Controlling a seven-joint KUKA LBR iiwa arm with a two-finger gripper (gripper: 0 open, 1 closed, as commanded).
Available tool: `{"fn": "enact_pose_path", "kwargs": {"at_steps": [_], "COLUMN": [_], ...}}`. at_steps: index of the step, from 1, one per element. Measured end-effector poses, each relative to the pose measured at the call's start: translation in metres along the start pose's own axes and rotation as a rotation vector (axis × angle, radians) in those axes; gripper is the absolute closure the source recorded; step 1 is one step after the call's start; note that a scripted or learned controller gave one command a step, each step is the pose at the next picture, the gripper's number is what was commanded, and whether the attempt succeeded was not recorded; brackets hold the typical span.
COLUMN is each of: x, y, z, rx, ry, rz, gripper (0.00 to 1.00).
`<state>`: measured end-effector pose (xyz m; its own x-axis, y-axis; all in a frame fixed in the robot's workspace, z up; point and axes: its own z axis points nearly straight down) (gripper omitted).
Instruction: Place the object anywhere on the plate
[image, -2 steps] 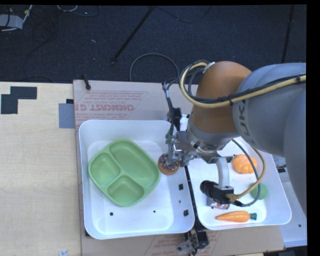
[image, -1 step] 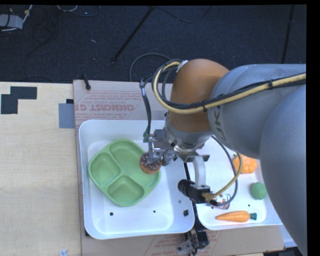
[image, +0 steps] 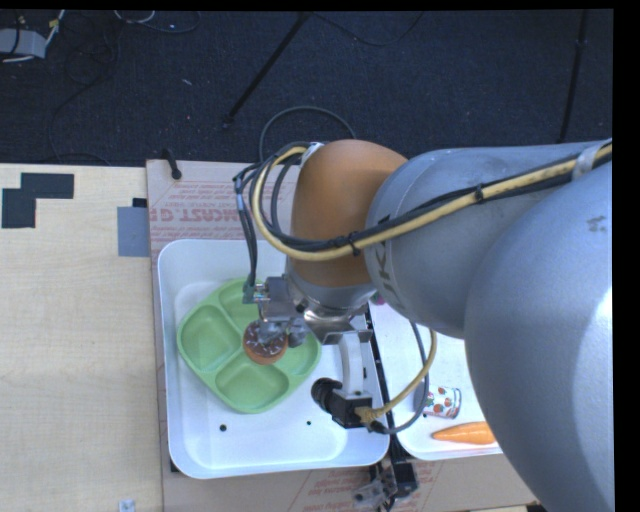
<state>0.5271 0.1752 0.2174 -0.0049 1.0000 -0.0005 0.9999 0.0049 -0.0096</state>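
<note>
We see two bins side by side on the surface (image: 70, 350): the left bin (image: 200, 440) holds a divided plate (image: 215, 345) lying in its left half. The arm (image: 480, 260) reaches in from the right, its hand (image: 268, 335) over the plate's right edge with a small round object (image: 264, 347) right at it. In the right bin (image: 440, 450) a carrot (image: 465, 433) lies just right of a small cup (image: 441, 403).

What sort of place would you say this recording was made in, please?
Probably a robotics lab bench set up for pick-and-place trials: a large grey arm with exposed cables reaches over shallow white bins, one holding a green divided plate, with a toy carrot nearby.
</note>
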Motion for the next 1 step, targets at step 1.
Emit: {"fn": "enact_pose_path", "kwargs": {"at_steps": [1], "x": [-0.0018], "y": [0.0005], "z": [-0.001], "rx": [-0.002], "ry": [-0.001], "rz": [0.003], "gripper": [0.0]}}
